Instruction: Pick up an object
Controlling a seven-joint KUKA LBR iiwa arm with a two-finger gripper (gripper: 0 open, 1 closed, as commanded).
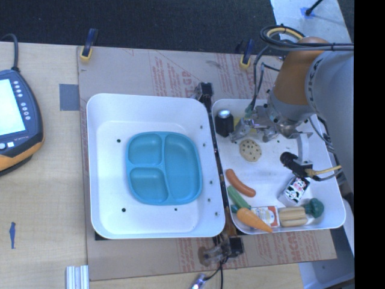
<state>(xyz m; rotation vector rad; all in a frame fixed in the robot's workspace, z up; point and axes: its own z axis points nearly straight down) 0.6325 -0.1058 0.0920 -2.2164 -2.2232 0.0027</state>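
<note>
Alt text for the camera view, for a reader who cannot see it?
A grey arm's two-finger gripper hangs over the right white bin, above a round speckled cookie among toy foods including a sausage and carrot. The left white bin holds a blue divided plate.

Blue plate [164, 167], orange carrot [254, 220]

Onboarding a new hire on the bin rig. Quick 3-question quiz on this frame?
1. True or false: the blue divided plate lies in the left bin.
2. Which lies nearest the gripper? A) cookie B) carrot C) broccoli
3. Fill in: the hot dog lies in the ___ bin.

Key: 1 true; 2 A; 3 right.
</note>
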